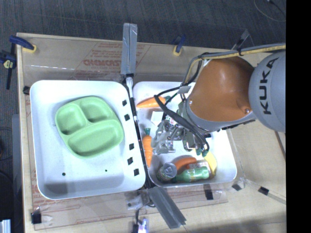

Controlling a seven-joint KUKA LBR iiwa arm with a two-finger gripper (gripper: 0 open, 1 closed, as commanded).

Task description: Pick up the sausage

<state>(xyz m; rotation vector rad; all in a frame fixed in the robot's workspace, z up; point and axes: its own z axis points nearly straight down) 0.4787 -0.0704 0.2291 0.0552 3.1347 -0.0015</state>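
A reddish-orange sausage-like piece (183, 162) lies near the front of the right bin (228, 171), just above a green bottle (195, 174). My gripper (167, 139) hangs low over the middle of that bin, a little behind and to the left of the sausage. The grey arm with its orange band covers the bin's back right part. Nothing can be made out in the gripper's grasp.
A green divided plate (88, 125) sits in the left bin (43, 178). In the right bin, one carrot (150, 102) lies at the back and another carrot (147, 148) along the left wall. A metal can (168, 170) and a yellow piece (210, 162) flank the sausage.
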